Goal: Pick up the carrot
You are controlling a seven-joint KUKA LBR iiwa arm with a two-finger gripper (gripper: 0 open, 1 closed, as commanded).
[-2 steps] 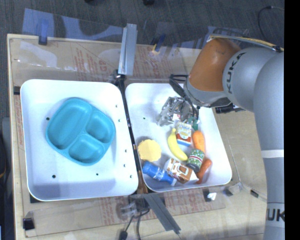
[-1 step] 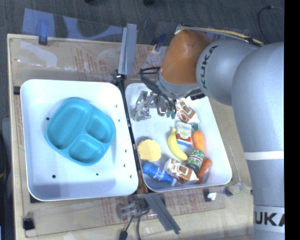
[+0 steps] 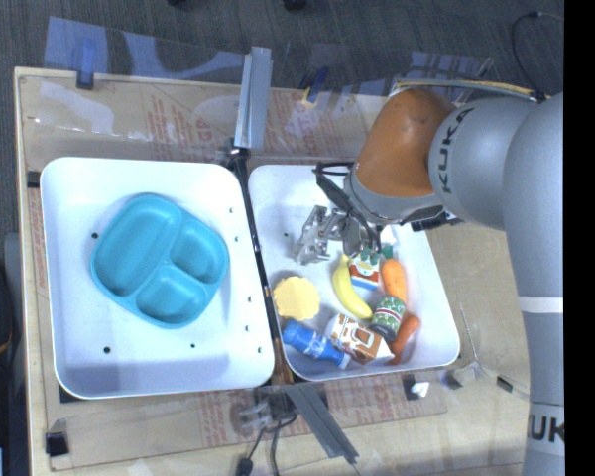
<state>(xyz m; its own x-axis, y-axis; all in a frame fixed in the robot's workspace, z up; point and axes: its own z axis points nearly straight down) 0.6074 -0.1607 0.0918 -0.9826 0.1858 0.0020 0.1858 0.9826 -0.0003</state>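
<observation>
The carrot (image 3: 395, 279) is orange with a green top and lies in the right bin (image 3: 278, 191) near its right wall, pointing toward the front. My gripper (image 3: 315, 246) hangs over the middle of the same bin, to the left of the carrot and apart from it. Its metal fingers (image 3: 305, 238) point down and to the left over bare bin floor. They stand open with nothing between them. The arm's orange band (image 3: 402, 147) sits just behind the bin's far right corner.
Beside the carrot lie a banana (image 3: 349, 292), a small green can (image 3: 387, 317), a carton (image 3: 356, 340), a blue object (image 3: 303, 338), a yellow round piece (image 3: 296, 297) and a second orange piece (image 3: 406, 335). The left bin (image 3: 69, 266) holds a blue divided plate (image 3: 161, 257).
</observation>
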